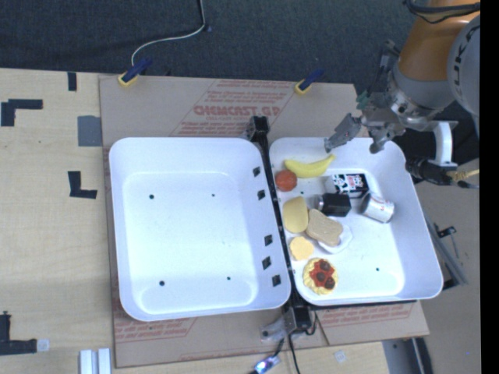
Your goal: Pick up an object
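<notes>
My gripper (357,137) hangs open above the far edge of the right bin (405,275), its two dark fingers spread with nothing between them. Just below and left of it lies a yellow banana (309,165), with a small red-orange ball (286,180) beside it. A black-and-white carton (349,182), a black block (336,204) and a silver can (379,208) lie in the bin's middle. Nearer the front are a yellow round piece (295,214), a toast slice (324,227), a smaller yellow disc (302,248) and a pizza piece (320,275).
The left bin (187,224) sits beside the right one, joined by a black divider (268,209). Both rest on a cardboard sheet (226,107) held by blue-yellow clamps (134,72). The arm's orange band (437,29) rises at the upper right.
</notes>
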### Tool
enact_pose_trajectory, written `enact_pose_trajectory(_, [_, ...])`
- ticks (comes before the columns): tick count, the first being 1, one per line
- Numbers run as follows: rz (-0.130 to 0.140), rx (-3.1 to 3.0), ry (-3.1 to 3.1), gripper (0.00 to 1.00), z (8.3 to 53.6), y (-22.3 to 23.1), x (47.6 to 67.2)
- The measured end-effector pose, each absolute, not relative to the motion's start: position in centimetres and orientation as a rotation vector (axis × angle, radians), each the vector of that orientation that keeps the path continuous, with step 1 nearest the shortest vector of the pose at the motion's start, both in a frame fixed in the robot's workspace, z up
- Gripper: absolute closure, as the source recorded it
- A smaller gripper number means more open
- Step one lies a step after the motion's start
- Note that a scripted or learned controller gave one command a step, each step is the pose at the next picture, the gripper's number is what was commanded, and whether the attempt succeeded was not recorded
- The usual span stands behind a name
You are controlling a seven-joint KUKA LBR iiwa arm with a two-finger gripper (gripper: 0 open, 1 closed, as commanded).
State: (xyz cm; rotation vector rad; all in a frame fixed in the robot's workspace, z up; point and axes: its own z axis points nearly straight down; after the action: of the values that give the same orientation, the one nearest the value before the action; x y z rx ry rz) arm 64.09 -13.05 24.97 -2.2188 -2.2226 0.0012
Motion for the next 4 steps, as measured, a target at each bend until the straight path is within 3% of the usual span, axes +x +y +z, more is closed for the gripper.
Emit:
enact_pose_trajectory(1, [-0.012, -2.227, -2.232, 0.0, 11.6, -14.6, 61.5])
enact_pose_trajectory(2, [-0.012, -2.234, -2.236, 0.0, 10.2, -13.5, 66.4])
enact_pose_trajectory(3, [-0.006, -2.234, -2.238, 1.0, 10.4, -13.7, 66.5])
enact_pose_trajectory(4, [0.0, -2.222, -2.223, 1.0, 12.6, -12.2, 63.8])
